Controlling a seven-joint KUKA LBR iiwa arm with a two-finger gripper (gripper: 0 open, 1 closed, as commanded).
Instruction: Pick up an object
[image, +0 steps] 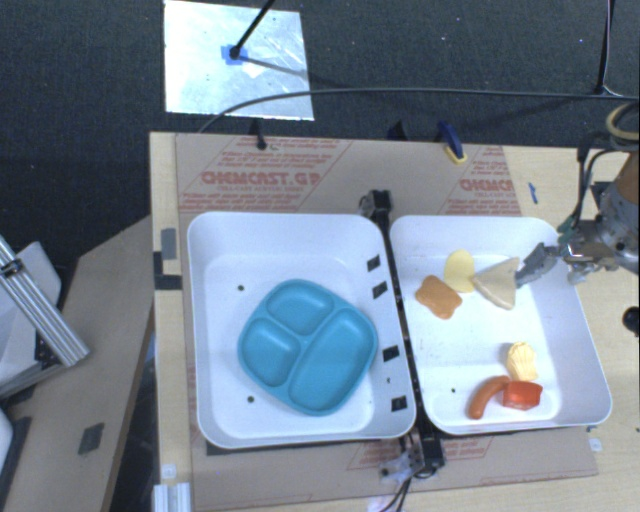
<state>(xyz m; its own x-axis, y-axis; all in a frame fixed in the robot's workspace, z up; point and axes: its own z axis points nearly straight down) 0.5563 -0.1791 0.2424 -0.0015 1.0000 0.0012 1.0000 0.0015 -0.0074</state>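
Fingers beside pale wedge, cream, triangular

Right white bin: open floor at centre. Obstacles: orange piece, pale yellow piece and cream wedge near the far wall; yellow piece, red piece and orange sausage close together near the front wall.

Two white bins sat side by side: the left held one blue divided plate, and the right bin held six small food pieces, two far-left, one far-center, three near-right.
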